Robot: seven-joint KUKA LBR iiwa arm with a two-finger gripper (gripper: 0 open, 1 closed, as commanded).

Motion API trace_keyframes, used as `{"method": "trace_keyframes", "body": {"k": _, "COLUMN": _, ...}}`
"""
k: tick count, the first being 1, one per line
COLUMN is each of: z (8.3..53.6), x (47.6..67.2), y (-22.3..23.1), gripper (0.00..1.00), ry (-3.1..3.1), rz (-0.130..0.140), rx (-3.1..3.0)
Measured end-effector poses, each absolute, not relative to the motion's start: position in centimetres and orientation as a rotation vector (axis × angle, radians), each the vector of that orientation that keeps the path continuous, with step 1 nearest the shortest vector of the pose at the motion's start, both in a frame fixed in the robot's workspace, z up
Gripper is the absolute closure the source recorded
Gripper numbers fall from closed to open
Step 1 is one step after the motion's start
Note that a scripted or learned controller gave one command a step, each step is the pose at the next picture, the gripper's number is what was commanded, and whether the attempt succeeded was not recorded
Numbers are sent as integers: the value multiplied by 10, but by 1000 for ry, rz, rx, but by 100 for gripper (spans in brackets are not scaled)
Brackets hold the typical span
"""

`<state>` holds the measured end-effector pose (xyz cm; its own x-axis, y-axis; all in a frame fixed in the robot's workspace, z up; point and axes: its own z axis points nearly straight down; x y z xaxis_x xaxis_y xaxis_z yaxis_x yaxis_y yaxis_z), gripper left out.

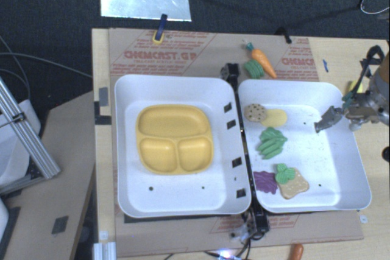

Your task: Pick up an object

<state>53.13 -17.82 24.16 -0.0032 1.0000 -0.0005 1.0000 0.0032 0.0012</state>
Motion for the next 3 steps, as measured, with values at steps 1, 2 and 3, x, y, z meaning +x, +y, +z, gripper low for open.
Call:
{"method": "trace_keyframes", "body": {"k": 1, "z": 87, "x": 585, "y": -118, "gripper": 0, "ry": 2238, "rz": 0, "rx": 2213}}
{"method": "trace_keyframes", "body": {"k": 2, "z": 85, "x": 634, "y": -110, "gripper": 0, "ry": 2226, "rz": 5, "rx": 2211}}
{"method": "trace_keyframes", "body": {"k": 3, "z": 85, "x": 549, "y": -130, "gripper": 0, "ry": 2219, "rz": -1, "rx": 2226}}
